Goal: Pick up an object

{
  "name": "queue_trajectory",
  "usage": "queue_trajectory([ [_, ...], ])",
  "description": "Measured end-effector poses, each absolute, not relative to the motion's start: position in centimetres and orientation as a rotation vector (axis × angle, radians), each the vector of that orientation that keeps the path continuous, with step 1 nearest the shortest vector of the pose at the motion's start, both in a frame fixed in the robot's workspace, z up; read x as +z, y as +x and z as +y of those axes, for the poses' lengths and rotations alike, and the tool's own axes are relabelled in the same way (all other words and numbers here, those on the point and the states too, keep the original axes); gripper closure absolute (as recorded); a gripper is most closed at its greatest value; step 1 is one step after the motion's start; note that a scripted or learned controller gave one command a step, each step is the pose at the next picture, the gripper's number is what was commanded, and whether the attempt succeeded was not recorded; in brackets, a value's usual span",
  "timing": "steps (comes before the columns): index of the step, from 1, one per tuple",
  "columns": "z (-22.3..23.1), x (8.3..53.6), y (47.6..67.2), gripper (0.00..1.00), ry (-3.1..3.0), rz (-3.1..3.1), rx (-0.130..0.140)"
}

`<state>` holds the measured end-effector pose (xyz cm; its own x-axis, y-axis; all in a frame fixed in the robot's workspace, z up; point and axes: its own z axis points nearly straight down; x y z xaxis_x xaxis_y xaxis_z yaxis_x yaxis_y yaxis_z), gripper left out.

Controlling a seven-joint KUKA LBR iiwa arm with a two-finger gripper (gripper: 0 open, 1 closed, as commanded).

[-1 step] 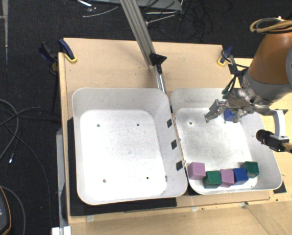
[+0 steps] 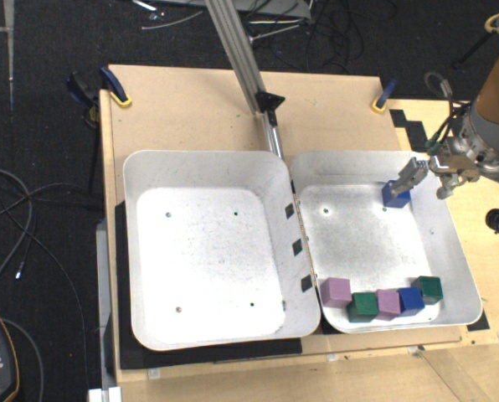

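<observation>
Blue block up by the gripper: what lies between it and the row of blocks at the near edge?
Only bare bin floor between the blue block and the row, in the camera view.

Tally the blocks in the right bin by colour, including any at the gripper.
Blue blocks: 2, one at the gripper, one in the front row
Green blocks: 2
Purple blocks: 2
Total: 6

Place: a robot lab or test bench.
Bench: plywood board (image 2: 191,111) clamped at the corners, clamps (image 2: 115,89) showing.
Floor: dark carpet, loose cables (image 2: 15,224) trailing.
Rig: metal camera pole (image 2: 237,44).
</observation>
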<state>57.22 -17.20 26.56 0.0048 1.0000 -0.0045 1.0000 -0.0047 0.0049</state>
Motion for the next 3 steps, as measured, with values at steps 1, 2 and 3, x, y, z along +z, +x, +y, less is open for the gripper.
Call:
queue_trajectory([
  [1,-22.1,9.2,60.3,0.00,2.223,2.221,-0.001],
  [2,-22.3,9.6,67.0,0.00,2.215,2.225,0.005],
  [3,-22.3,10.6,66.9,1.00,2.213,2.225,0.001],
])
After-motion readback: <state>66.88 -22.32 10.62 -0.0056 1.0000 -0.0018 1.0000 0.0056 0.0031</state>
